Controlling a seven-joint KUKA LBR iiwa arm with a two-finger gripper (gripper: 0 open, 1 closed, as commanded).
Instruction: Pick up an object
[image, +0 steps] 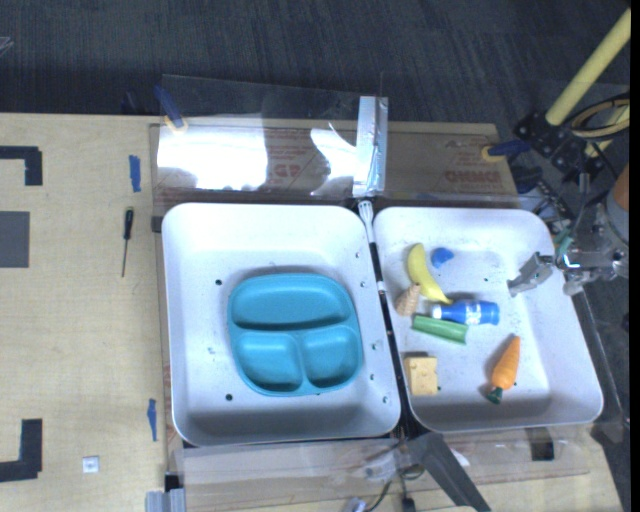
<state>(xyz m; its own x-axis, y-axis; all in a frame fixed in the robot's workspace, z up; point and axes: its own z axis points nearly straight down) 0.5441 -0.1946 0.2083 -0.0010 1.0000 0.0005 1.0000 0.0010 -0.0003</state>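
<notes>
The gripper (548, 268) hovers at the right bin's (470, 415) right edge, jaws seemingly apart, needing descent toward the carrot (506, 366).

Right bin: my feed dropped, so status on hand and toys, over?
Hand over right bin's far right side, holding nothing. Banana, carrot, bottle lying loose. Nothing blocking the carrot.

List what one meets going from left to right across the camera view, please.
Screwdriver → blue tray → yellow block → carrot → claw.
</notes>
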